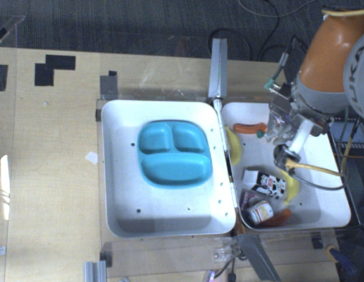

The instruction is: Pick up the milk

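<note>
Camera view: claw, grip state unclear, hovers above milk in right bin

Even, bright overhead light; glare streak on tabletop at left edge. Soft shadow along left bin's near wall. Slightly soft focus.

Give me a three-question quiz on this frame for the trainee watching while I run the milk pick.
1. True or false: the blue divided tray lies in the right bin.
2. Which bin holds the milk carton? A) left bin B) right bin C) neither
3. Fill in: the gripper hangs over the ____ bin, above the carton in the picture.

Key
1. False. It lies in the left bin.
2. B. The black-and-white carton lies near that bin's front, beside a banana.
3. Right.
</note>
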You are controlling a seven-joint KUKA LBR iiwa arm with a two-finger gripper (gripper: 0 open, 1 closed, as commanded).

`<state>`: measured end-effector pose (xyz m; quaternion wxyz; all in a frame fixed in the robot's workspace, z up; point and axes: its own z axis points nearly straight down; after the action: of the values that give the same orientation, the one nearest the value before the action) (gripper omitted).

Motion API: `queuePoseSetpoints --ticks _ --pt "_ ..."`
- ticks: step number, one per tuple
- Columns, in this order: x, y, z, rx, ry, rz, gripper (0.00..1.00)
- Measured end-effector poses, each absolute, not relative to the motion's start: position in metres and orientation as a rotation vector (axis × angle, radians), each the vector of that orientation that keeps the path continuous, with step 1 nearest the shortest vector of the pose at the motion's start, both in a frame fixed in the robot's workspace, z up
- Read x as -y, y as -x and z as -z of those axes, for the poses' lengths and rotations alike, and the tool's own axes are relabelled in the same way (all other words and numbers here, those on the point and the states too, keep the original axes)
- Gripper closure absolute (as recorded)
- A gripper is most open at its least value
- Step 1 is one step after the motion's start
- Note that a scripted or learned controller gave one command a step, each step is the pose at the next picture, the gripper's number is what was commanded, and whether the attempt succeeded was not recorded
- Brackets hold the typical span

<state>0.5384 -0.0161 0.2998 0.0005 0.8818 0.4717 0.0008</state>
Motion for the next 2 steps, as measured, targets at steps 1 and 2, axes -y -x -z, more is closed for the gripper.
queuePoseSetpoints --ticks 1,2 --pt "-0.009 -0.554 -0.436 -1.689 -2.645 -0.008 1.00" --pt "0.015 -0.621 -0.435 -1.728 -2.621 -0.004 1.00"
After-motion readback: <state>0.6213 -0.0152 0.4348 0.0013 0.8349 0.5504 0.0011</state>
